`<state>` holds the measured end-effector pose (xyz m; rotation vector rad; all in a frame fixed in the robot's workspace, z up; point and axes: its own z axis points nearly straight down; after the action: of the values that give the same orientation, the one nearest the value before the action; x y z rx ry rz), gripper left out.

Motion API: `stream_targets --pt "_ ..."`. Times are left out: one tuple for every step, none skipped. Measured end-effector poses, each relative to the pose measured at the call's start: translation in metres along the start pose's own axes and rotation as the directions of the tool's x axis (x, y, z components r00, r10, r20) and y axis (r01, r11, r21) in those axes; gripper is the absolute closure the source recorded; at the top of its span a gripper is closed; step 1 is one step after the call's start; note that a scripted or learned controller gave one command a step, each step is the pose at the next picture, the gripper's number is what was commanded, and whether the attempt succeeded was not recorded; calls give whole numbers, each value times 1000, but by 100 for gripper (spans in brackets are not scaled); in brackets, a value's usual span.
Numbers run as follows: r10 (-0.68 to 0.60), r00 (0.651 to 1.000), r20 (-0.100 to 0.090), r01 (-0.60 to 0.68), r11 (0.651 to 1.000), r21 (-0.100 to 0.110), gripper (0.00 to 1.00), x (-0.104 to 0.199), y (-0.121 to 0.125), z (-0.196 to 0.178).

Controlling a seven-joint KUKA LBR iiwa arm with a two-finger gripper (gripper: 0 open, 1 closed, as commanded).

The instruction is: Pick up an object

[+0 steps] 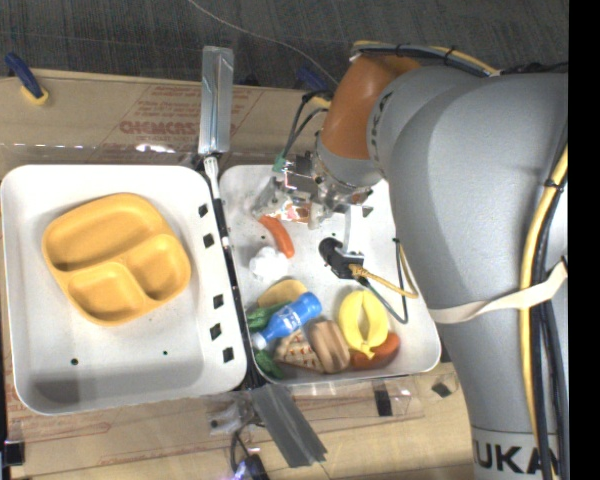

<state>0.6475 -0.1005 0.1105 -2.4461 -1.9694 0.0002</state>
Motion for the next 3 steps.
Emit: stream_targets --pt "239 971 1 -239 971 1 0 5 8 19" --pt "233 972 1 -233 972 2 100 6 8 9" --pt "254 967 -3 -254 967 -4 100 51 0 -85"
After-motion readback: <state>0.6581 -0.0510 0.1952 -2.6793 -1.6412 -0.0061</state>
